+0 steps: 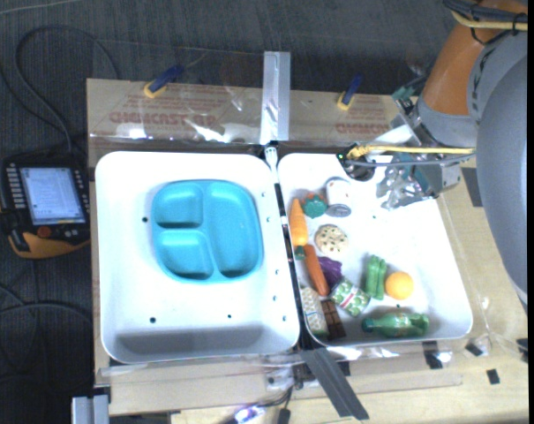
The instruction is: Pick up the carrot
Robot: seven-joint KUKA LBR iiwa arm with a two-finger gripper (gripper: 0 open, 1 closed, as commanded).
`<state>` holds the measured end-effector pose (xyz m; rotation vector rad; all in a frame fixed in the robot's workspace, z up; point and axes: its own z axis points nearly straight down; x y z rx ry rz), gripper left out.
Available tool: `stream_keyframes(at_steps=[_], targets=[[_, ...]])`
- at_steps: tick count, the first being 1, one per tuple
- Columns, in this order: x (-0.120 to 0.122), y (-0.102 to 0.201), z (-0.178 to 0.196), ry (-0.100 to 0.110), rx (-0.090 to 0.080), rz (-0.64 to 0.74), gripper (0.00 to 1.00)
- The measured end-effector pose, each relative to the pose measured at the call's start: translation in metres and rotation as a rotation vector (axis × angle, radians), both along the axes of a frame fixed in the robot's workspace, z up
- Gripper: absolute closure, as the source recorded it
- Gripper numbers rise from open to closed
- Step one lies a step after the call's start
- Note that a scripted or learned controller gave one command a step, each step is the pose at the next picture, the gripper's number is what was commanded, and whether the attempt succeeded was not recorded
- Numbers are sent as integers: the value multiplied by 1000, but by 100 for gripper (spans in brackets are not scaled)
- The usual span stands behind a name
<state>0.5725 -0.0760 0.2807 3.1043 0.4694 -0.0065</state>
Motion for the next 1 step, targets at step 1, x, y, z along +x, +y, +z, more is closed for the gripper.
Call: stream_keyframes(at_steps=[1], targets=[[0, 0, 0, 0, -1, -1, 0]])
